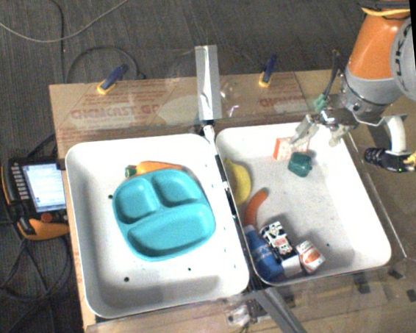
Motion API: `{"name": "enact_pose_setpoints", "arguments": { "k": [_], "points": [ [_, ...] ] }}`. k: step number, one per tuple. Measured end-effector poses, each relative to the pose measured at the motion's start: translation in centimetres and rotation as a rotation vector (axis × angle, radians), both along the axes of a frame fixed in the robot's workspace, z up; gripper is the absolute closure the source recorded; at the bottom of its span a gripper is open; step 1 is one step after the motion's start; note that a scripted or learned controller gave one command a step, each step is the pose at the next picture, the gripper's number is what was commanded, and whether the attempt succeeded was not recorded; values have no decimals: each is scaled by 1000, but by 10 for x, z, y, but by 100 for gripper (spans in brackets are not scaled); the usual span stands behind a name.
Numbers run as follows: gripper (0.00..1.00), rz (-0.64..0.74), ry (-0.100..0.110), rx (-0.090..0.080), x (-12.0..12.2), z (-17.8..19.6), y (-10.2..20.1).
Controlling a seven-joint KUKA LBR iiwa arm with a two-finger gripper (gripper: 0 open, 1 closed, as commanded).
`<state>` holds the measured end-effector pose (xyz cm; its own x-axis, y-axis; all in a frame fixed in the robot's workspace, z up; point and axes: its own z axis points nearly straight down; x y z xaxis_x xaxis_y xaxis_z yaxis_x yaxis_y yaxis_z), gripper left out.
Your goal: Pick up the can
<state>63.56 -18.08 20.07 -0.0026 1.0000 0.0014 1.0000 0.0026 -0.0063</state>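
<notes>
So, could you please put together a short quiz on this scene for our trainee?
1. True or false: the blue divided tray lies in the left bin.
2. Which bin holds the can? A) left B) right
3. Fill in: the gripper is above the right bin's ____ edge, far or near.

Key: 1 true; 2 B; 3 far.
</notes>
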Motion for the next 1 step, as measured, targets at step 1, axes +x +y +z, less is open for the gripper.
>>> {"name": "enact_pose_setpoints", "arguments": {
  "k": [1],
  "points": [
    [0,-1,1,-5,32,-71,-35]
  ]
}}
